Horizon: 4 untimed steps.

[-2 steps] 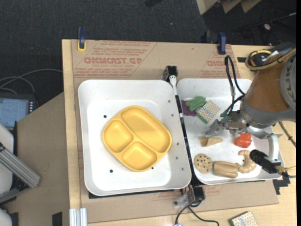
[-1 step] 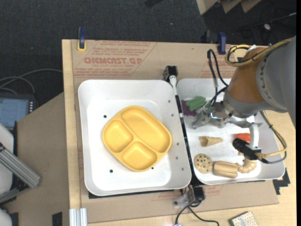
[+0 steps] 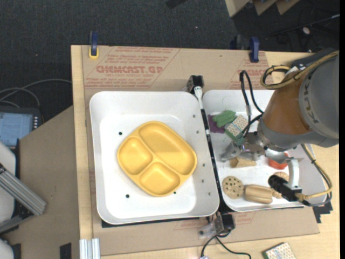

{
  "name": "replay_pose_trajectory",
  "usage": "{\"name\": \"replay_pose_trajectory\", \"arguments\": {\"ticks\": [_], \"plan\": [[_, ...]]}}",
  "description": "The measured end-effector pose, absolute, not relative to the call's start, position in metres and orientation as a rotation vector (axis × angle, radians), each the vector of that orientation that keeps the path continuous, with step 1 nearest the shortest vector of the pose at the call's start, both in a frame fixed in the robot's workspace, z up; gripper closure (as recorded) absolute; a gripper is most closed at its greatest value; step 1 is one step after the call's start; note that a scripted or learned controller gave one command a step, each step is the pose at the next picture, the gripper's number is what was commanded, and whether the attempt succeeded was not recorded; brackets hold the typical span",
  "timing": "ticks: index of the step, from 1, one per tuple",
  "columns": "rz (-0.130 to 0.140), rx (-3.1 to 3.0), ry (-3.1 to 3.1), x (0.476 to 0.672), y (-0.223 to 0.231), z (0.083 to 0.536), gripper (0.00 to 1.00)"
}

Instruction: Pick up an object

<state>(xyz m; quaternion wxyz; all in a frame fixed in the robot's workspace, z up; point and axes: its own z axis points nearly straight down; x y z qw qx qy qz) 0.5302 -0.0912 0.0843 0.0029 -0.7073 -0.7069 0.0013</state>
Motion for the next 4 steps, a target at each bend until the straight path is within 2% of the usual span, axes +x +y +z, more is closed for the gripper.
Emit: {"name": "replay_pose_trajectory", "arguments": {"ticks": [1,2,3,4], "plan": [[0.001,-2.222,-2.22,0.532,-0.092,0.094,1.0],[0.001,-2.222,-2.22,0.532,-0.092,0.094,0.0],[-0.006,-2.223,-2.229,0.603,-0.093,0.085,0.0],[0.004,-2.221,-2.215,0.563,-0.121,0.084,0.0]]}}
